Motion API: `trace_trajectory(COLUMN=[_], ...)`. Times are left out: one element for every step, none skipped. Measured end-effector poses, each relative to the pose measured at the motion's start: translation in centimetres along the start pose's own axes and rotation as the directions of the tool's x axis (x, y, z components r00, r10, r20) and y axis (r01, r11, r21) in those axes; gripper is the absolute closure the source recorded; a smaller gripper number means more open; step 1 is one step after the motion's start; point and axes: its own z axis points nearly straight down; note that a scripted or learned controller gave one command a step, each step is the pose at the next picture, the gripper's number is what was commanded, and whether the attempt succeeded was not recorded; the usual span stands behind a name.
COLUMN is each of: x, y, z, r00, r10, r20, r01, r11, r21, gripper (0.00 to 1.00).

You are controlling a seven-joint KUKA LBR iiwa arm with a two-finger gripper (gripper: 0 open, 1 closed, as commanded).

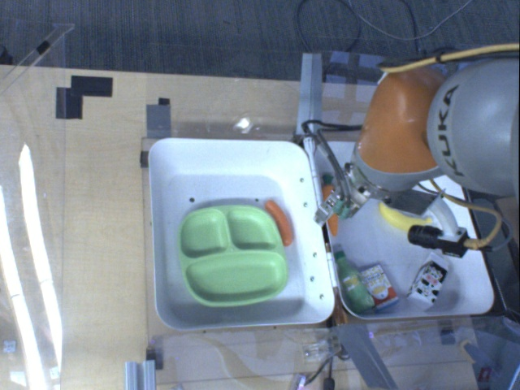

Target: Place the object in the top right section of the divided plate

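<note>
The gripper (pixel 333 205), its opening not discernible, was positioned over the bin divide, while the orange sausage (pixel 279 221) was seen against the green divided plate (pixel 234 254) rim, whence it might be nudged off.

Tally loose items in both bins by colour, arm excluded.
Green: 2, the divided plate and a bottle
Orange: 1, a sausage-shaped piece beside the plate's top right section
Yellow: 1, a banana-like piece
Multicolour: 1, a small printed box
Black and white: 1, a patterned block
Total: 6
</note>
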Motion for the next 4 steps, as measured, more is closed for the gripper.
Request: trace_trajectory(x=[2.8,-2.3,-1.8,-7.5], y=[1.3,-2.3,2.3,0.0], z=[-2.2,-1.0,-8.9,0.0], r00=[0.999,0.988,0.907,0.889], r10=[-0.044,-0.156,-0.42,-0.458], r20=[0.001,0.001,0.006,0.002], r01=[0.044,0.156,0.42,0.458], r11=[0.999,0.988,0.907,0.889], r21=[-0.002,0.0,-0.003,0.0], gripper=[1.0,1.0,1.0,1.0])
